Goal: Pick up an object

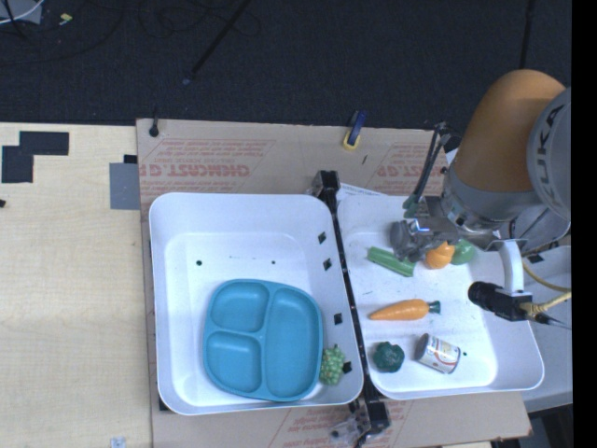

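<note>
My gripper hangs low over the far part of the right bin, under the grey and orange arm. Just below it and to its left lies a green stick-shaped vegetable. A small orange fruit with a green piece beside it sits right next to the gripper on its right. Nearer the front lie an orange carrot, a dark green lump and a small tin can on its side. Nothing is visibly held.
The left bin holds a blue divided plate, with a bunch of green grapes at its front right corner. A black divider runs between the bins. A black cable part juts over the right bin's right side.
</note>
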`<state>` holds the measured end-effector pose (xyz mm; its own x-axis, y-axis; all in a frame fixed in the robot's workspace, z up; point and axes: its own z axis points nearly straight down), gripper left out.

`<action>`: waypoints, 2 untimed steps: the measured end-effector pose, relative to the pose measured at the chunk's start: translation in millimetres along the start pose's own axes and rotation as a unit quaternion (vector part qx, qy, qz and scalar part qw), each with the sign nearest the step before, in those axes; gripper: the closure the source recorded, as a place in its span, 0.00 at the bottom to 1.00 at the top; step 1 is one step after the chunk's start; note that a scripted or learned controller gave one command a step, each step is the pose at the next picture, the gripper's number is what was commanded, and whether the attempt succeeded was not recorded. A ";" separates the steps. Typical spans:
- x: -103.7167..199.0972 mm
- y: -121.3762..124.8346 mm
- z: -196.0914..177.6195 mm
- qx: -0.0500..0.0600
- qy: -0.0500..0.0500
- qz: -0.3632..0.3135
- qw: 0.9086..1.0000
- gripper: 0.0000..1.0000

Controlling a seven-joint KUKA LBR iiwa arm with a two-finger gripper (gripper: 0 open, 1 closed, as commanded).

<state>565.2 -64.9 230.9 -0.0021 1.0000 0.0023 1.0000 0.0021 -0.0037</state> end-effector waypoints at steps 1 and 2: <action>6.4 -5.5 -4.7 0.000 0.000 0.000 1.000 1.00; 11.5 2.1 -5.0 -0.001 -0.001 0.000 1.000 1.00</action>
<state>567.3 -53.4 235.9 -0.0015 1.0000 0.0011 1.0000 0.0015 -0.0021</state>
